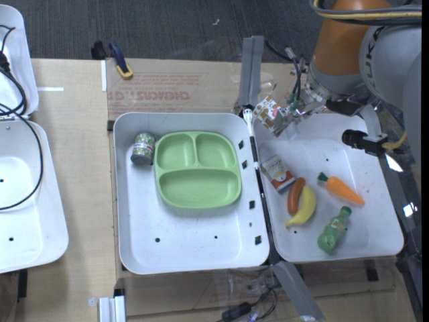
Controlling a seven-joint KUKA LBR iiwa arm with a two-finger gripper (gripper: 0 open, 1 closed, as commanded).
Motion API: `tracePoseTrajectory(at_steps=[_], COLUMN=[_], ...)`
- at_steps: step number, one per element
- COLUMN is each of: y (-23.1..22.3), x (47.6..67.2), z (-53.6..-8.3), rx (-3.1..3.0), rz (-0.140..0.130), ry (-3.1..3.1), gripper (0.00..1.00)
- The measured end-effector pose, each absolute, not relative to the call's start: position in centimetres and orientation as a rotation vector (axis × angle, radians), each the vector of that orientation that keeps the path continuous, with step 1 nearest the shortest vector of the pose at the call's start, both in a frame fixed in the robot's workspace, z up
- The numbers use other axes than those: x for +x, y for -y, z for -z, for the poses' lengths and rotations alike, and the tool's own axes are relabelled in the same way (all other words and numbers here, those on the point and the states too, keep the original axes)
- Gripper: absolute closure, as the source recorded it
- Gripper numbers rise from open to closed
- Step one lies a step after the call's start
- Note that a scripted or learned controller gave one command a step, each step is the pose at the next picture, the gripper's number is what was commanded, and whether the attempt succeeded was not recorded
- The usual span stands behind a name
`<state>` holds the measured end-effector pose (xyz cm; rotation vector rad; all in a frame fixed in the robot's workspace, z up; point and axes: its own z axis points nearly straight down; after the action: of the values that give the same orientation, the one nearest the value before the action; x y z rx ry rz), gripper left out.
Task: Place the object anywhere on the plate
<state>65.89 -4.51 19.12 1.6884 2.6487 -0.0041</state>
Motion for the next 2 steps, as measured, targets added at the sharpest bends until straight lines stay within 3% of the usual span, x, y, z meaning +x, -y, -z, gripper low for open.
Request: tracePoseTrajectory(at_steps=[1,2], y=[-1.42,-1.38], x=[61.76,61.77], z=[-19.11,-19.12], rx=[1.829,1.83], rz=[0.003,0.003], ry=[-2.555,-2.554], gripper=[1.0,0.0])
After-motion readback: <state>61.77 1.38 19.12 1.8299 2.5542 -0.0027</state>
